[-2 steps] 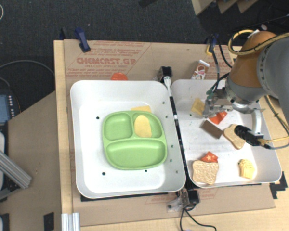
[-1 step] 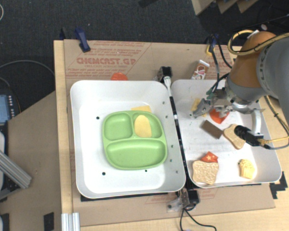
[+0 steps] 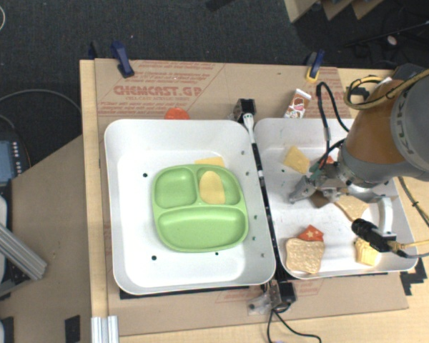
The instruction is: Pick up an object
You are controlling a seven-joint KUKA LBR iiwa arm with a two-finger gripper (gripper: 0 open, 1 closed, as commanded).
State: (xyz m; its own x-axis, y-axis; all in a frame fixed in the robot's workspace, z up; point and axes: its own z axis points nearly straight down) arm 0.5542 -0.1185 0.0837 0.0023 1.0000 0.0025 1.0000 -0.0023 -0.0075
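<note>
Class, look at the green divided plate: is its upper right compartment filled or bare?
Filled. A pale yellow piece lies in that compartment of the green divided plate.

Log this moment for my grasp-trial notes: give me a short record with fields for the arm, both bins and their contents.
arm: reaches in from the right, tool low in the right bin
left bin: green divided plate with a yellow piece in one compartment
right bin contents: cheese wedge, bread slice, small red piece, yellow block
grasp: cannot tell

Pincer (image 3: 305, 189) low in right bin (image 3: 272, 213) beside cheese wedge (image 3: 297, 160).
</note>
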